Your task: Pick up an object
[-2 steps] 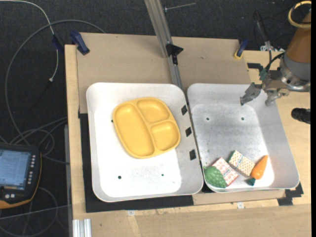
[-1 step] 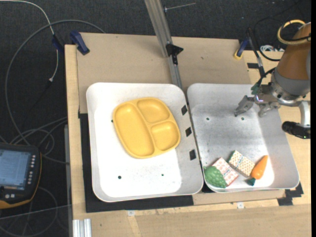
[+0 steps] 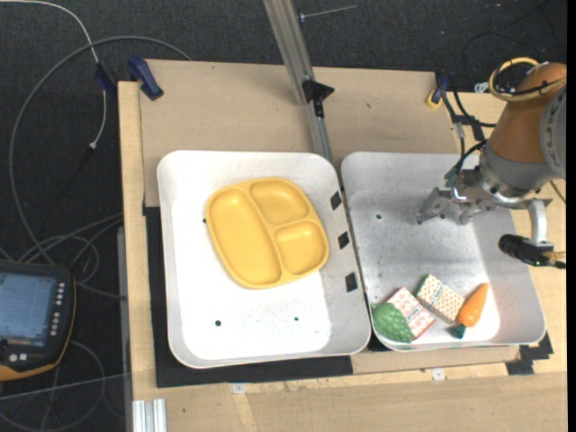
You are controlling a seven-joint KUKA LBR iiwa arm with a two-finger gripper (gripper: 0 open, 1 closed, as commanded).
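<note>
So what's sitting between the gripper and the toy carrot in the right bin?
Nothing: the camera view shows bare white bin floor between the gripper and the toy carrot.

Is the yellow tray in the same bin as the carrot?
No. The tray lies in the left bin, the carrot in the right bin.

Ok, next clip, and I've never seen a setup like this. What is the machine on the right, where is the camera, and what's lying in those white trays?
One camera looks down at a slant on a wooden bench with two shallow white bins. The grey and orange machine reaching in from the right is a robot arm; its tool hangs over the right bin, with nothing visibly held. The left bin holds a yellow divided plate. Near the right bin's front edge lie a toy carrot, two small patterned boxes and a green toy.
</note>
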